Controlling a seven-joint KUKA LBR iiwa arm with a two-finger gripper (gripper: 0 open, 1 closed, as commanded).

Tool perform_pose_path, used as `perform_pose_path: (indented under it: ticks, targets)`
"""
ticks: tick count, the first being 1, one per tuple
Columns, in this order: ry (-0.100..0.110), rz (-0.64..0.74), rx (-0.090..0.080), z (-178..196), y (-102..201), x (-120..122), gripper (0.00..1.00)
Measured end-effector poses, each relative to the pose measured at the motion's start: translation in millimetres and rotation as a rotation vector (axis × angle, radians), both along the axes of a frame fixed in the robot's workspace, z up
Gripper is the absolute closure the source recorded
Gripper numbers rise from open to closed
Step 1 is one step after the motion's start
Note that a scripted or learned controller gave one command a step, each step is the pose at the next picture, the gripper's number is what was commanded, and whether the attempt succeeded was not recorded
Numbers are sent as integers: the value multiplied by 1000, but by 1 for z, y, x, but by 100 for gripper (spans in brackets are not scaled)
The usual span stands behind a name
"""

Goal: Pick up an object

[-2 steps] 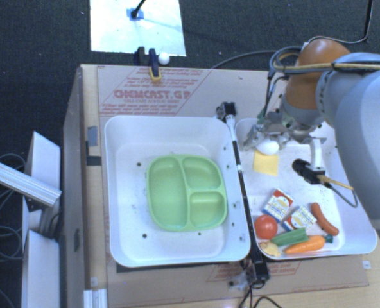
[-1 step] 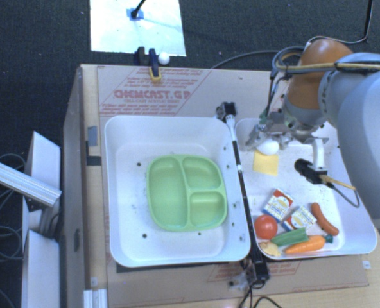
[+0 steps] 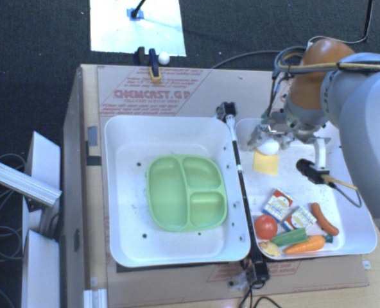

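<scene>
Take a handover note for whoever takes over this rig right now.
Gripper: low over the far end of the right bin, just above a white egg; grip state unclear.
Things: yellow cheese slice beside the egg; two cartons, tomato, sausage and carrot at the near end. Green divided plate lies in the left bin.
Done: nothing visibly lifted.
Left: grasp and raise one object.

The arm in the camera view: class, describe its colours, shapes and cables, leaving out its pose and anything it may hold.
The arm is thick, rounded and smooth grey, with a glossy orange band bulging above the wrist. Thin grey cables loop beside that band and run down towards the gripper, which is small and made of silvery metal.
</scene>
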State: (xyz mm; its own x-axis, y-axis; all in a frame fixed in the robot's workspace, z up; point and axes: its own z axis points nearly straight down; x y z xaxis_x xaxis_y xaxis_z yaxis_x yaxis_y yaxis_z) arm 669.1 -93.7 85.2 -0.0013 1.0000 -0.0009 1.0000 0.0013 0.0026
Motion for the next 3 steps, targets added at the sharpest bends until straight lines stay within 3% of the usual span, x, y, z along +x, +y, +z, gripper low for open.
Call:
perform_pose_path:
  ticks: [1,2,3]
  targets:
    - [1,0,0,-1,6,-65,0]
    - [-1,1,0,10,7,-64,100]
    - [-1,1,0,10,7,-64,0]
